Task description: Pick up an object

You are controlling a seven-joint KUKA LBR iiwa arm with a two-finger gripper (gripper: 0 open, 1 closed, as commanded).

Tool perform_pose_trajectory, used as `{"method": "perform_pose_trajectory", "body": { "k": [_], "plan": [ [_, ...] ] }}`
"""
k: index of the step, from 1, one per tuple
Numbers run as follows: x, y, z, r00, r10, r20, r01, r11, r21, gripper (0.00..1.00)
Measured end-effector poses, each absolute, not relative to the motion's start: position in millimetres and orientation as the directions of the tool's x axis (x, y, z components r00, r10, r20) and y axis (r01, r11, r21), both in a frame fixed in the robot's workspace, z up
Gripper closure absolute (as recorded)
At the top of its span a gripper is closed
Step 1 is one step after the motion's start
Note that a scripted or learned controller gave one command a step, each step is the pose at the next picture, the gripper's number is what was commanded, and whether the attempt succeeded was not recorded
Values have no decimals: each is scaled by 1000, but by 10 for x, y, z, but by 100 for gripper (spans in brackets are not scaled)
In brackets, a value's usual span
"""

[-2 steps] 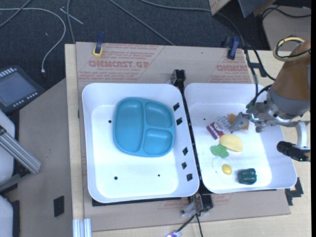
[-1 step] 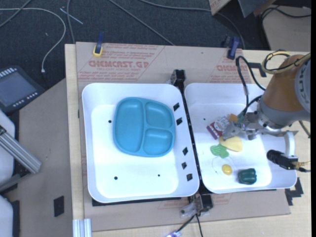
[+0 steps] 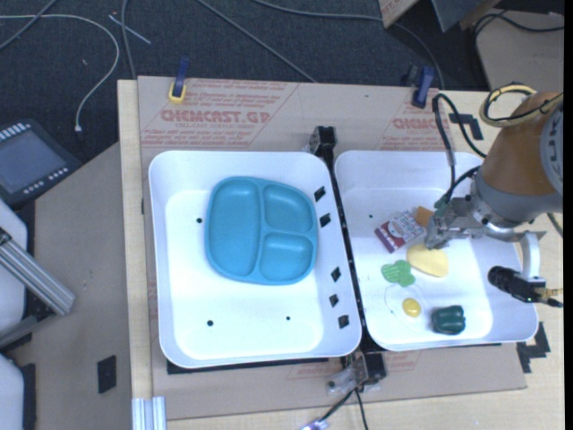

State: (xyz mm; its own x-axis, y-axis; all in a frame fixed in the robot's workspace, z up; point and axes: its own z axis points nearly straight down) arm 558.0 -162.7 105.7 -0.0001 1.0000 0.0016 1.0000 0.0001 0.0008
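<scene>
The arm enters from 3 o'clock. Its gripper [image 3: 439, 236] is lowered into the right bin [image 3: 376, 330], just above a pale yellow item [image 3: 430, 263]. Whether the tool is spread or pressed together cannot be told, and no object is visibly pinched.

Candidate objects lie clustered in the right bin:
- a red-and-white packet [image 3: 396, 231], at 9 o'clock of the gripper;
- an orange item [image 3: 422, 216], at 11 o'clock;
- a light green leafy piece [image 3: 398, 273], at 7 o'clock;
- a small yellow piece [image 3: 411, 308] and a dark green pepper-like item [image 3: 448, 320], near 6 o'clock.

The cluster likely explains the tool position: the nearest target appears to be the pale yellow item.

The left bin [image 3: 179, 330] holds a blue divided plate [image 3: 261, 229]. The cardboard sheet [image 3: 269, 106] under both bins bears red print, apparently "CHEMCAST GP". The packet lettering is too small to read.
</scene>
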Motion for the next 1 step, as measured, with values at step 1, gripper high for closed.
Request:
{"method": "perform_pose_trajectory", "body": {
  "k": [1],
  "plan": [
    [5684, -1622, 1542, -2, 1000, -1, 1000, 2, 6, 100]
  ]
}}
